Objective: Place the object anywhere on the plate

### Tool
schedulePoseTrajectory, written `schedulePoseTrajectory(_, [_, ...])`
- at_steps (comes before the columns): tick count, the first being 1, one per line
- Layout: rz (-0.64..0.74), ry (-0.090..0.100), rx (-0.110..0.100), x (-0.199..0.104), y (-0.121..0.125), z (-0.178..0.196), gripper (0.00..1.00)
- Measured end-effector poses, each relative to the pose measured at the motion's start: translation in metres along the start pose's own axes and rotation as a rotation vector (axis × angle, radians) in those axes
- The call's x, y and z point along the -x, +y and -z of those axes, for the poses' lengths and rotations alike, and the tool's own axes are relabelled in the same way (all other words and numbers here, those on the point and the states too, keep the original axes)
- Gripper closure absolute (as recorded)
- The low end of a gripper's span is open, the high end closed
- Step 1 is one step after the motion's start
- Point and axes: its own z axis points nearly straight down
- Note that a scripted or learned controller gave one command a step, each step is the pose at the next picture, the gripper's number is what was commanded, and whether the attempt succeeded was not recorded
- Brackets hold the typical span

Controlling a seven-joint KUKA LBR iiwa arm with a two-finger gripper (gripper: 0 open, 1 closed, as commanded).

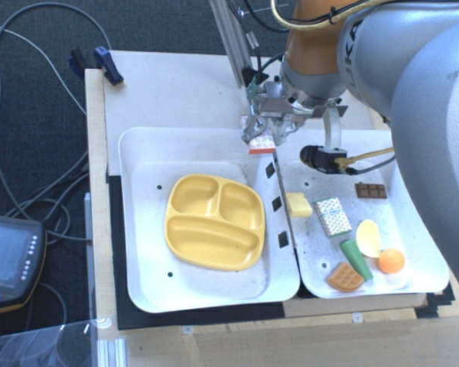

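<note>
The right-hand bin [436,270] held a scatter of toy food. A pale yellow block [297,204] lay near the divider, and just beside it sat a small green-speckled box [333,216]. Farther back lay a brown chocolate bar [371,191]. Toward the front edge were a yellow-white slice [369,237], a green stick [356,258], an orange ball [392,261] and a brown waffle piece [345,277], all close together. A blue clamp [108,64] gripped the bench's far left corner. Grey cables [15,90] looped over the dark floor, and a handheld control screen [9,260] rested at the left edge.
</note>
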Motion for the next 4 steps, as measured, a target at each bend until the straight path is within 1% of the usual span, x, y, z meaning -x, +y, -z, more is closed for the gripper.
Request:
schedulePoseTrajectory(1, [-0.001, 0.000, 0.000, -0.050, 0.003, 0.013, 1.00])
schedulePoseTrajectory(2, [-0.006, -0.003, -0.006, -0.065, -0.005, 0.009, 1.00])
schedulePoseTrajectory(3, [-0.007, -0.003, -0.002, -0.068, -0.003, 0.014, 1.00])
schedulePoseTrajectory(4, [-0.007, -0.004, -0.003, -0.068, -0.003, 0.014, 0.00])
